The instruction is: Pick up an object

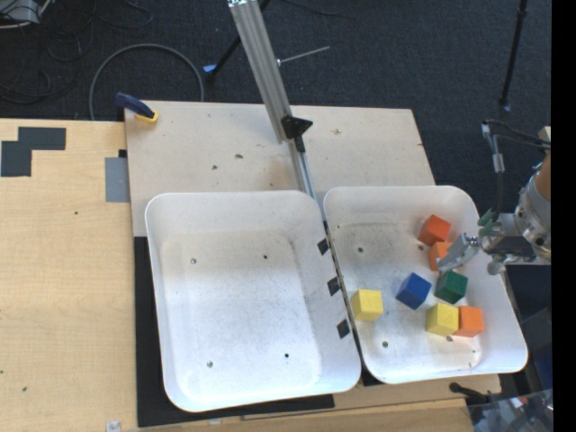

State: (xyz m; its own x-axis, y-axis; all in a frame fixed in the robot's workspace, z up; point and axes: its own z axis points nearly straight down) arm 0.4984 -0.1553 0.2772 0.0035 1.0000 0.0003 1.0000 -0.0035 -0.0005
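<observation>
The gripper (466, 248) is seen at the right rim of the right bin (396, 201), its grey fingers reaching in over the cluster of blocks. Whether the fingers are spread or closed cannot be told — they are small and partly merged with the blocks beneath them, and no block is seen held between them.

Several blocks are gathered close around the gripper, which is likely why it is positioned there. An orange block (436, 229) lies just beyond the fingertips, toward the far wall of the bin. A second orange block (435, 256) sits right at the fingertips, partly covered by them, and is judged the likeliest target. A green block (452, 286) is found just on the near side of the gripper, with a yellow block (442, 319) and another orange block (471, 319) side by side and touching, nearer still. A blue block (414, 291) lies a little further into the bin, and a lone yellow block (367, 304) rests well apart, near the wall shared with the left bin (180, 210).

The task is judged not yet done — every block is seen resting on the bin floor. Because the blocks are crowded, a neighbour may be nudged as the fingers are lowered.
</observation>
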